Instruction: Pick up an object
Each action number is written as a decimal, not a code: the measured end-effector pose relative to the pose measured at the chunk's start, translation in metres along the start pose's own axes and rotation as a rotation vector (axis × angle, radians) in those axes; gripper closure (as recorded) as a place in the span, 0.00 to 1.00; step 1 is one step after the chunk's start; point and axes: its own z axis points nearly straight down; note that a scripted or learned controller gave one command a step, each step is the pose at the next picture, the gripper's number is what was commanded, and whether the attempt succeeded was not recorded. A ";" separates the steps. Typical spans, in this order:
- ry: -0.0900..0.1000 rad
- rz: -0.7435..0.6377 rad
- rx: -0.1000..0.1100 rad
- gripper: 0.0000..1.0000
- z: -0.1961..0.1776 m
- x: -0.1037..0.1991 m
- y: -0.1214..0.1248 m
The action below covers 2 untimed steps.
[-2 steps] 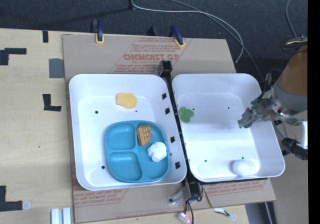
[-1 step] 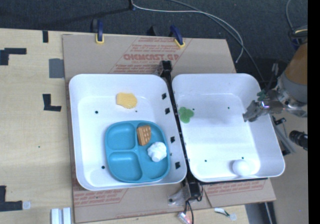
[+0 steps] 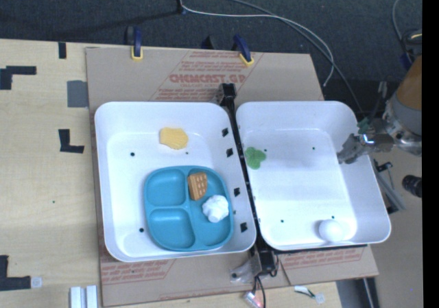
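Note:
My gripper (image 3: pixel 348 149) hangs over the right rim of the right bin (image 3: pixel 295 118), with nothing visibly in it. In that bin a small green object (image 3: pixel 255 158) lies by the left wall, far to the gripper's left. A white ball (image 3: pixel 333 230) rests in the near right corner, below the gripper. The left bin (image 3: pixel 123 121) holds a yellow object (image 3: pixel 174 138) near its back. A blue divided tray (image 3: pixel 185 208) sits at its front, carrying a brown waffle-like piece (image 3: pixel 197 185) and a white crumpled object (image 3: pixel 216 208).
The bins stand on a cardboard sheet (image 3: pixel 199 77) clamped at the back by two blue-and-yellow clamps (image 3: pixel 242 52). A black divider clip (image 3: pixel 227 93) joins the bins. Cables run across the dark floor behind.

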 end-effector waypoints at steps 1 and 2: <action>0.002 -0.004 0.000 1.00 -0.011 0.052 0.014; 0.002 -0.004 0.001 1.00 -0.016 0.095 0.027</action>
